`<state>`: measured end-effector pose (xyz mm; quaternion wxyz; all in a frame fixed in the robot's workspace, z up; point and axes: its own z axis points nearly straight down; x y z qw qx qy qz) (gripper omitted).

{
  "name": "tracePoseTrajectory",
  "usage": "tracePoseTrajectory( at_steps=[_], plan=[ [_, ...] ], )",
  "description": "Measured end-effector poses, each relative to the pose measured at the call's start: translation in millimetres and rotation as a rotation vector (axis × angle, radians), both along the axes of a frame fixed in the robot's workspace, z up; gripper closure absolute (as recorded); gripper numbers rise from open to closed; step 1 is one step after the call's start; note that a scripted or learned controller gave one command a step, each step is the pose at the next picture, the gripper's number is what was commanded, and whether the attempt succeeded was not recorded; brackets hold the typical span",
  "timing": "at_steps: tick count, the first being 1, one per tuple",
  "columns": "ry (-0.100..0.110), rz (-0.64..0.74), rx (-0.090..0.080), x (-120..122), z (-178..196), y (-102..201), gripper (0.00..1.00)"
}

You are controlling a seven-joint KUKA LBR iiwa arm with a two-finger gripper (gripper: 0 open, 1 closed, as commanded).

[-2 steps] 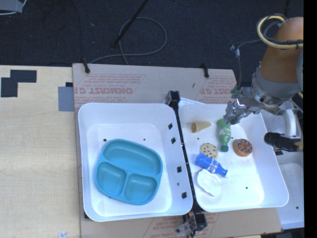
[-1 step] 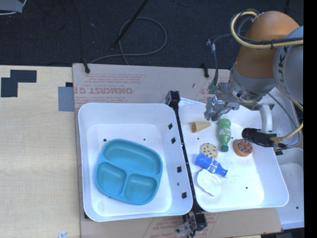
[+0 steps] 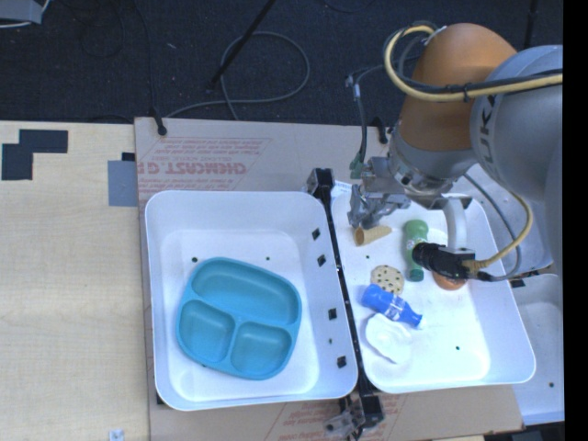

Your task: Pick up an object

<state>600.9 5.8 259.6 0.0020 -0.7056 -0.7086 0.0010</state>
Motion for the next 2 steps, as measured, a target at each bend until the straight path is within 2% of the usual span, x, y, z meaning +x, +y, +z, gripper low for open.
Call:
tracePoseTrajectory(
  at_steps=[1, 2],
  plan=[
    [0.001, 0.0, -0.001, 3, -18, 55, 1.0],
    [-0.002, 0.0, 0.0, 12, -14, 102, 1.0]
  ],
)
